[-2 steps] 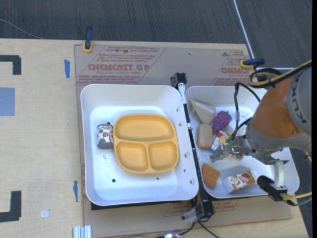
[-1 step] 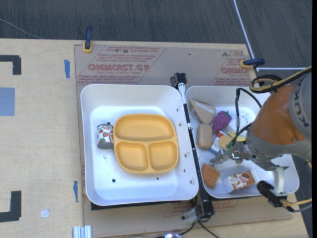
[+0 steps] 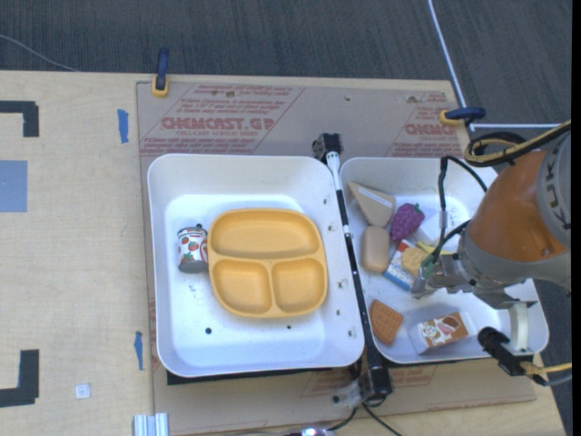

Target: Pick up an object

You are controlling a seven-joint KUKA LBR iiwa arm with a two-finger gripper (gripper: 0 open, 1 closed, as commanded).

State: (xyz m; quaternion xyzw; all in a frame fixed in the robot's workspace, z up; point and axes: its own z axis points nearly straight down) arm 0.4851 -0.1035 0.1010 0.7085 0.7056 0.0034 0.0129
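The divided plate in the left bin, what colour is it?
Yellow-orange all over; the plate shows clearly in the camera view, lying in the white left bin.

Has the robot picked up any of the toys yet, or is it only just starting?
Nothing looks picked up yet. The gripper is low in the right bin, among the play food by the purple grapes and the small carton, which lie loose. The yellow tray and the small can sit in the left bin. Grabbing and lifting remain.
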